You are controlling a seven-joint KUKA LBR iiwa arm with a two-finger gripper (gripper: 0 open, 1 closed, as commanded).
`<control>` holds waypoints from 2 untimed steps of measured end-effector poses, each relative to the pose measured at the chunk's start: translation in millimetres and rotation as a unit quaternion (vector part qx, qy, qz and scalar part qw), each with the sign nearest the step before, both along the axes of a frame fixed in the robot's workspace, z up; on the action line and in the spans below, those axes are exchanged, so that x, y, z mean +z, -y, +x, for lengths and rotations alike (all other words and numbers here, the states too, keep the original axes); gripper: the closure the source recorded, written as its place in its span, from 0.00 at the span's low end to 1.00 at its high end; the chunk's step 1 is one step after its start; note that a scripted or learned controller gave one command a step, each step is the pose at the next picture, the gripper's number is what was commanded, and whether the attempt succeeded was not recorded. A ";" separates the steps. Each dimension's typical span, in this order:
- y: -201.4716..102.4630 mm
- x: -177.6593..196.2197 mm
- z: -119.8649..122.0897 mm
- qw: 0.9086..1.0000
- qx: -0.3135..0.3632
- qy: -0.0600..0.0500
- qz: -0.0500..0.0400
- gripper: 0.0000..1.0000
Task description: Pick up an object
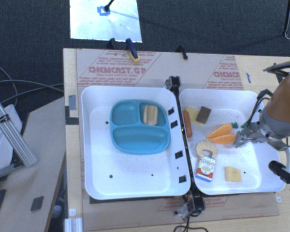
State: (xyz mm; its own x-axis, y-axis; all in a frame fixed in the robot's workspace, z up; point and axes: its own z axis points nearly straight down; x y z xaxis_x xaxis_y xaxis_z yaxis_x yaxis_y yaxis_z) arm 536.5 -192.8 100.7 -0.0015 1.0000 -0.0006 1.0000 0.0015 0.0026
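Bench: wood top with a cardboard sheet (pixel 159 66) under two white bins, dark carpet behind, shiny metal plate (pixel 105 13) on the floor up top.
Left bin (pixel 130 178): holds a teal divided plate (pixel 137 129), and a tan bread-looking block (pixel 150 114) sits in its upper right compartment.
Right bin (pixel 222 98): way busier. Hot dog (pixel 187 123) along the left wall, brown square (pixel 203 114) on a yellow piece, two carrots (pixel 221 134), a bagel-ish ring (pixel 206 149), a small red and white carton (pixel 206 169), and a cheese slice (pixel 233 174).
Carrots vs pincer: gripper (pixel 241 138) is down inside the right bin, its tip right at the carrots' green right-hand ends, touching or just about.
Pincer state: honestly cannot tell, too blurry there.
Writing: cardboard reads "CHEMCAST GP" in red; carton print is too small to read.
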 end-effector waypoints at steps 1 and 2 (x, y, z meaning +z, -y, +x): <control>-10.3 53.5 3.6 1.000 0.002 0.002 0.000 1.00; -18.5 107.7 11.7 1.000 0.002 0.002 0.000 1.00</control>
